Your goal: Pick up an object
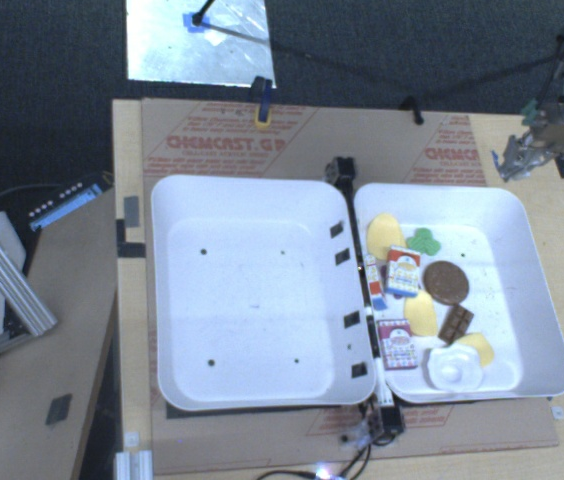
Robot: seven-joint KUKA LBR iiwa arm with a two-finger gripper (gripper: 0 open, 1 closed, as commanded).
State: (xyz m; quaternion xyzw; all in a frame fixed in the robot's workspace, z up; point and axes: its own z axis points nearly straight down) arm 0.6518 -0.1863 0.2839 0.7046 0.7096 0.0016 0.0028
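- White plastic makes up both shallow bins: the left bin and the right bin sit edge to edge on the bench, joined along a dark clipped seam.
- All pickable objects lie in the right bin, crowded toward its inner, seam-side wall and near edge, probably because they were tipped or dropped there.
- Among them: a brown disc near the bin's middle, a green clover-shaped piece toward the far edge, a yellow oval by the seam, 2 small printed cartons, a dark chocolate-like block and a white round piece at the near edge.
- The gripper hangs beyond the right bin's far right corner, above the bench and well apart from every object; whether it is spread or closed, I cannot tell, and nothing is visibly pinched.
- My judgement: the pick is not yet begun, and the arm is parked clear so the camera sees the bin.
- Open room lies along the right bin's outer wall and far right corner; the disc and clover stand freest, while pieces against the seam wall leave little side clearance.
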